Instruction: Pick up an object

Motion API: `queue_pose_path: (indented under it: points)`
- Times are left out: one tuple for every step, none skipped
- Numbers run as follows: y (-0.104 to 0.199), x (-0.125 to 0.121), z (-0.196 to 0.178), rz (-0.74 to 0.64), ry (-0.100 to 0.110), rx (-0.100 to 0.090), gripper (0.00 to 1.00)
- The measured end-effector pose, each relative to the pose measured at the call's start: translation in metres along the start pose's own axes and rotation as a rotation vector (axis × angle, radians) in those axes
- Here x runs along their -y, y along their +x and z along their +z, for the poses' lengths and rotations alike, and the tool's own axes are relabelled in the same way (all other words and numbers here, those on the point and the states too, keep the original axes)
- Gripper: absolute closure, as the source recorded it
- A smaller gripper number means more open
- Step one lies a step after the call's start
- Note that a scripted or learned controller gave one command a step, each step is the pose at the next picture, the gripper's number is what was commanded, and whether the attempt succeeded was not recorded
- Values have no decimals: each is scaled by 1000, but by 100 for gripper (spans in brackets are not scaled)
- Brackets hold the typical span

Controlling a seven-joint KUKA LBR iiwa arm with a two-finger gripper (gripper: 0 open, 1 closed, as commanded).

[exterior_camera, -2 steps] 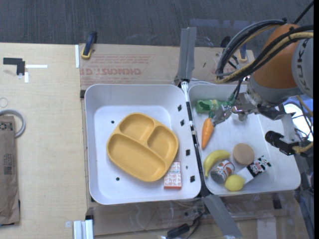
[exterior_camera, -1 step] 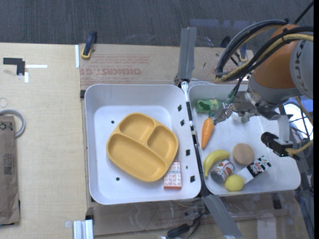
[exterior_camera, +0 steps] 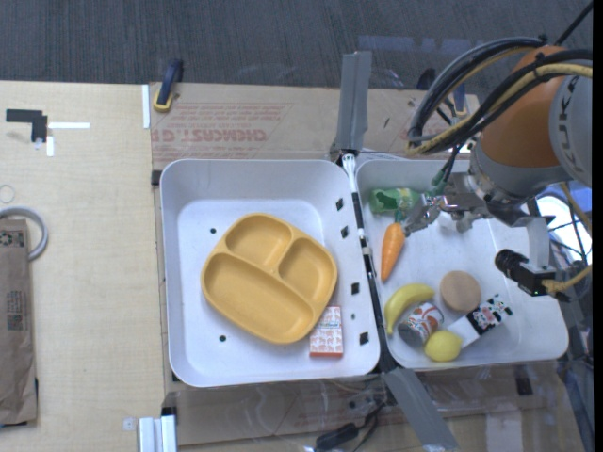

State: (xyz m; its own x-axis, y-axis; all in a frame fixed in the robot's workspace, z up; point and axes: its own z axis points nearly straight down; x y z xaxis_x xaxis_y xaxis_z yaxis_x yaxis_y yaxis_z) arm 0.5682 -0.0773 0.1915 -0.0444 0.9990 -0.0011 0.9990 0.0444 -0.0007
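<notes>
Camera view shows the desk (exterior_camera: 75,252) bearing two white bins. The left bin (exterior_camera: 188,281) holds a yellow divided plate (exterior_camera: 268,278) and a small carton (exterior_camera: 327,334). Over the right bin (exterior_camera: 537,342) the jaws (exterior_camera: 421,213) hang near a carrot (exterior_camera: 391,250) and green bottle (exterior_camera: 394,199), seemingly gripping nothing; whether they are spread, I cannot tell. Lower down lie a banana (exterior_camera: 405,301) and lemon (exterior_camera: 443,347).

The right bin (exterior_camera: 551,342) has bare floor mid-right; carrot (exterior_camera: 391,250), banana (exterior_camera: 407,301) and lemon (exterior_camera: 443,347) crowd its left.
</notes>
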Motion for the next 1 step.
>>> queue_pose_path:
  points:
    - [2,0,0,-11,0,0,0]
